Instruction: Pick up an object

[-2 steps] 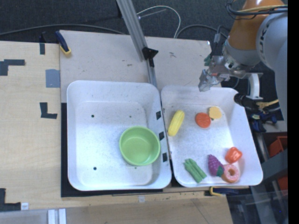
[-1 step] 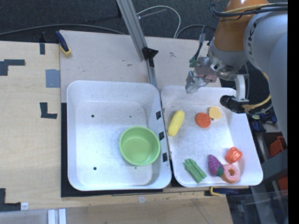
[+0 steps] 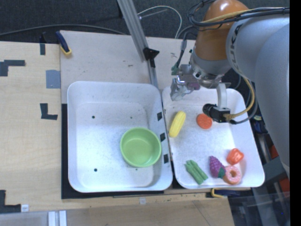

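1. The gripper (image 3: pixel 181 89) is hanging over the far left corner of the right bin (image 3: pixel 249 126); nothing is showing between its fingers, and how far apart the jaws are standing cannot be told from this angle.
2. One yellow corn cob (image 3: pixel 177 124) is lying in the right bin near its left wall, just below the gripper and apart from it. Its long axis is running from the far right to the near left, tilting only a little off the bin's left wall.
3. One orange round piece (image 3: pixel 204 121) is sitting to the right of the corn, apart from it.
4. Along the near side of the right bin, one green vegetable (image 3: pixel 196 171), one purple grape bunch (image 3: pixel 215 165), one pink doughnut (image 3: pixel 232 174) and one red-orange pepper (image 3: pixel 235 156) are lying close together.
5. One green bowl (image 3: pixel 140 147) is sitting upright in the left bin (image 3: pixel 94 102), near its right wall.
6. Two bins are standing side by side.
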Controlling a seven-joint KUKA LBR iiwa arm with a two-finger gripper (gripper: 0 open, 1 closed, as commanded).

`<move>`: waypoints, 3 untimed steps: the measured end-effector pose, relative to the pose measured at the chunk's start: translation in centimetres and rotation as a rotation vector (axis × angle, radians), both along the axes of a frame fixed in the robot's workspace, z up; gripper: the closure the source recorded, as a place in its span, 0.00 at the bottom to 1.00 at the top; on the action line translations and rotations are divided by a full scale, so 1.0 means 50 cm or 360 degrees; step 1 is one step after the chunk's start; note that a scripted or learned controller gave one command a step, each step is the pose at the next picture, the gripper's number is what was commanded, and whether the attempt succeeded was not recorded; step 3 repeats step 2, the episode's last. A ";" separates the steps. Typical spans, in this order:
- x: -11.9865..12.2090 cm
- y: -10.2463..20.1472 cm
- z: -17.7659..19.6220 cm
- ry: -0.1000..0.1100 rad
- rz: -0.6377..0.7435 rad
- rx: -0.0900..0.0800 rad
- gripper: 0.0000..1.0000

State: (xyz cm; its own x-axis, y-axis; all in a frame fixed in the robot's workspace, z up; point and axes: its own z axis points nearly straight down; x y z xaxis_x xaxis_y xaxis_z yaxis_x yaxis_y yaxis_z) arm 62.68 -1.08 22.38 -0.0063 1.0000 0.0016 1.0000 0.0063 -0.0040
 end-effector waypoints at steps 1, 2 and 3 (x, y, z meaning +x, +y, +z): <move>-0.034 0.082 -0.005 0.0000 -0.0001 -0.0001 1.00; -0.048 0.182 -0.007 -0.0001 0.0001 0.0000 1.00; -0.048 0.182 -0.007 -0.0001 0.0001 0.0000 1.00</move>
